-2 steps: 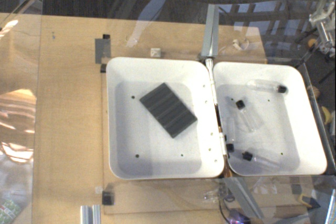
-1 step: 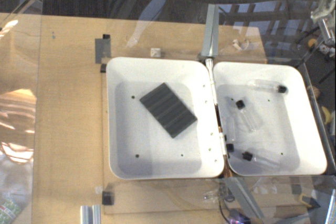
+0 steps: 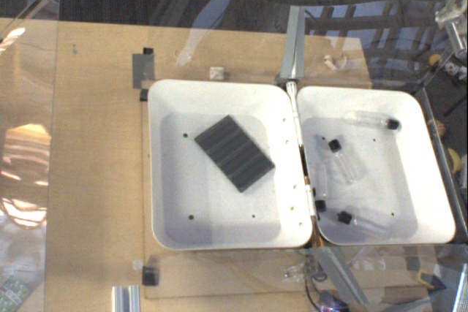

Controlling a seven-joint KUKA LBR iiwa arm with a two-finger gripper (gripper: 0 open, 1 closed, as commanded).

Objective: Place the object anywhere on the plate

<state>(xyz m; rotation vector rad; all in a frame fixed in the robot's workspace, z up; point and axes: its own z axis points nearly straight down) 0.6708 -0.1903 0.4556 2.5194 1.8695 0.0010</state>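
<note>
A dark grey ribbed rectangular plate (image 3: 234, 153) lies flat and turned at an angle in the middle of the left white bin (image 3: 164, 223). The right white bin (image 3: 431, 179) holds three clear plastic bottles with black caps. One bottle (image 3: 369, 120) lies near the bin's far wall with its cap to the right. A second bottle (image 3: 345, 163) lies in the middle, its cap pointing up-left. The third bottle (image 3: 363, 221) rests near the front wall with its cap to the left.
A grey metal post (image 3: 293, 47) stands behind the seam between the bins. Small black blocks (image 3: 147, 53) sit at the left bin's corners. A small white piece (image 3: 216, 73) lies on the wooden bench behind the left bin. Cables and brackets crowd the far right.
</note>
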